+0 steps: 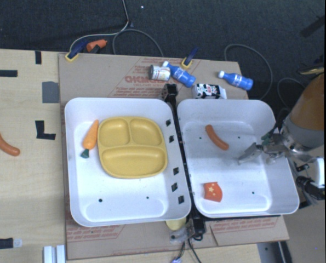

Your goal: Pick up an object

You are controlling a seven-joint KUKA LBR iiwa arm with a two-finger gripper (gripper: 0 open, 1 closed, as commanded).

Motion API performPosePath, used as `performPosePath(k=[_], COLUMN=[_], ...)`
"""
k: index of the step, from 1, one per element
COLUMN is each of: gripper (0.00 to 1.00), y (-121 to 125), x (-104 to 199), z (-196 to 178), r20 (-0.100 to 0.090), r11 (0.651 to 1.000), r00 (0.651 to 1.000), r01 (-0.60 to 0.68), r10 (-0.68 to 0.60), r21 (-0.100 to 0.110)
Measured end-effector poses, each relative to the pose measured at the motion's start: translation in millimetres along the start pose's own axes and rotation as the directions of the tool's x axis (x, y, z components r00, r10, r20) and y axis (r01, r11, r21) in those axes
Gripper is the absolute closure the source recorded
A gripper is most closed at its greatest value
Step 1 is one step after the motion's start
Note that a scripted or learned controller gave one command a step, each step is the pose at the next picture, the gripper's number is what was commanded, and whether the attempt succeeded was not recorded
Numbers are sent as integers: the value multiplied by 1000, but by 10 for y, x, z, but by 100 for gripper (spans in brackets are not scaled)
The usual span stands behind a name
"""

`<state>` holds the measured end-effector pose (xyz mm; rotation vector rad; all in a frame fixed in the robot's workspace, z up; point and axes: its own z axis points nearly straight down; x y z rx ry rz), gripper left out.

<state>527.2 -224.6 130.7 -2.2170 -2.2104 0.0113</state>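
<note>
My gripper (257, 150) hangs over the right side of the right bin (245, 109), fingers spread open with nothing between them; one finger (247, 157) points down-left toward the bin floor. An orange-brown sausage (216, 137) lies in that bin to the gripper's left, apart from it. A red strawberry-like piece (212, 191) sits near the bin's front. In the left bin (119, 210), a carrot (90, 136) lies beside a yellow divided plate (132, 147).
Another sausage (5, 143) lies on the bench far left. Behind the bins lie two blue bottles (182, 75) (236, 80), a white can (160, 72) and a small black-and-white box (209, 91). Cables and clamps run along the back edge.
</note>
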Motion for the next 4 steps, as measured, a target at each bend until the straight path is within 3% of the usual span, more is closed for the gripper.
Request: performPosePath(k=[1, 2, 3, 4], gripper=[0, 0, 100, 100], y=[434, 914, 903, 568], x=[591, 1015, 997, 1815], z=[465, 432, 327, -595], r20=[6, 5, 4, -1], r11=[1000, 1000, 1000, 1000], r00=[1000, 1000, 1000, 1000], r01=[8, 9, 5, 12], r10=[-8, -9, -5, -12], r21=[-14, -18, -21, -20])
